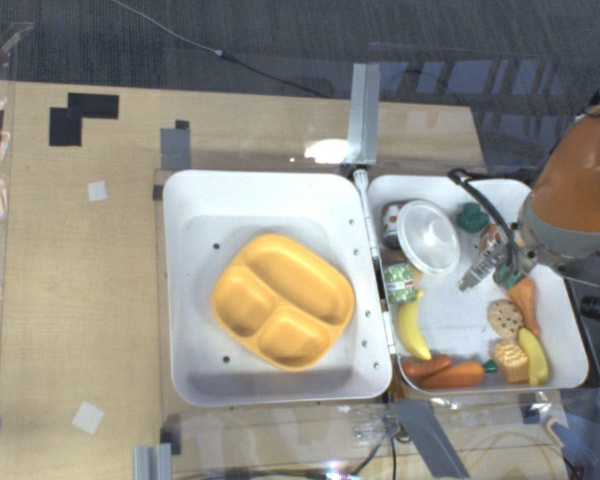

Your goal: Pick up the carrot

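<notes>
A: Carrot (524,303) lies in the right bin (450,313), near its right wall, tilted, top end just under the gripper (483,266). Cookie (504,318) touching its left side.

B: Claw state?

A: Looks slightly parted, nothing between the fingers. I'd shift right, align across the carrot's width, descend mid-body, avoid the cookie.

Two bins sit side by side: the left bin (180,268) holds a divided plate (283,300). In the right bin (450,313), a bowl (427,235) lies toward the back, a banana (412,330) near the left wall, a carrot (525,303) right of it, and the gripper (477,271) between bowl and carrot
</notes>
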Robot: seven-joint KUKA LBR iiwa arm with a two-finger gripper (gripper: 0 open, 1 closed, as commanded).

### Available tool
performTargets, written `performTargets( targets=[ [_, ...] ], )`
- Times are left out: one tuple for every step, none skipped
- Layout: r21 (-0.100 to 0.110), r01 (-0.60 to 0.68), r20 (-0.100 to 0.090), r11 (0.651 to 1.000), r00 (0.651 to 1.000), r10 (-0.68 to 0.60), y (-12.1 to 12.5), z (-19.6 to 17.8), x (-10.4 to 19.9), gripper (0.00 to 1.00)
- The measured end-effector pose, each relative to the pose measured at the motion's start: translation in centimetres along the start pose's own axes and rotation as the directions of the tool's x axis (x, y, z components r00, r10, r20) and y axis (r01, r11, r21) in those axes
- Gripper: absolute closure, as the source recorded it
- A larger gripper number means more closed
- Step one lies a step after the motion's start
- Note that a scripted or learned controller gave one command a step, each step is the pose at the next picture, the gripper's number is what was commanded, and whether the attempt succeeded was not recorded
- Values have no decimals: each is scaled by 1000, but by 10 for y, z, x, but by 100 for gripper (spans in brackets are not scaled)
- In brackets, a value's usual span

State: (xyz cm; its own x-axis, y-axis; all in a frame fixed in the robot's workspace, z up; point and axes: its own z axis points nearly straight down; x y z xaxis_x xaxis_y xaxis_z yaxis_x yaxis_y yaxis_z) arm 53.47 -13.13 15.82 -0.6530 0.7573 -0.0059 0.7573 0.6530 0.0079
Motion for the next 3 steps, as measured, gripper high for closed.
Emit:
performTargets(
  targets=[
    [2,255,7,967,967,-255,-15,-139,-76,100],
    [3,374,-7,927,927,-374,-13,-31,-17,100],
    [4,469,-2,883,883,-469,-81,61,-30,100]
  ],
)
